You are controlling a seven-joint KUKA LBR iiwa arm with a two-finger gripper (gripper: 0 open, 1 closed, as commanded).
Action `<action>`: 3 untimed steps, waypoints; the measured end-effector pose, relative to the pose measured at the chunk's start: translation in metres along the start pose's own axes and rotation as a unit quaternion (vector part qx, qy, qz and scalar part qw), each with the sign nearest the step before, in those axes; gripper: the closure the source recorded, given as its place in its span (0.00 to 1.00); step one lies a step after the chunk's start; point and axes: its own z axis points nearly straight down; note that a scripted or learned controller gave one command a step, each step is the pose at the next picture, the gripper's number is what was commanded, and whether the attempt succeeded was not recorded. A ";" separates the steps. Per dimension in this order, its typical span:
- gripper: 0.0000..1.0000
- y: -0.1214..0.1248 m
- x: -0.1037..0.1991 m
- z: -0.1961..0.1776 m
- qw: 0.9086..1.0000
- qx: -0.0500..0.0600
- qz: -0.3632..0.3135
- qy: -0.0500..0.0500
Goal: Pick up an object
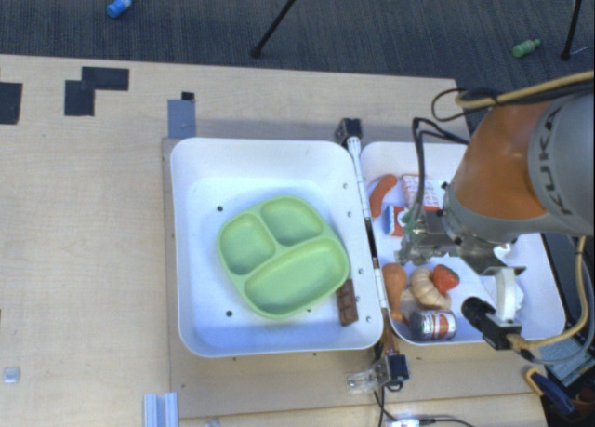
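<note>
My gripper (416, 250) hangs over the middle of the right bin (548, 313), under the grey and orange arm. Just below it lie an orange carrot (395, 286), a tan bread-like piece (428, 288) and a small red fruit (447, 277). A dark can (432, 326) lies on its side at the bin's near edge. Behind the gripper sit a red-orange sausage (381, 194) and a small red and white carton (405, 214), partly hidden by the wrist. Nothing shows held in the gripper.
The left bin (200, 230) holds a green divided plate (284, 256) and a brown bar (347, 305) by the plate's right rim. A raised divider (364, 220) separates the two bins. Wooden bench surrounds them.
</note>
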 end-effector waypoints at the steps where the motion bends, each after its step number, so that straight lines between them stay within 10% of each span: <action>1: 1.00 0.000 0.058 -0.101 1.000 0.000 0.001 0.000; 2: 1.00 0.014 0.014 -0.073 1.000 0.001 0.001 -0.001; 3: 1.00 0.000 0.050 -0.109 1.000 0.000 0.000 0.000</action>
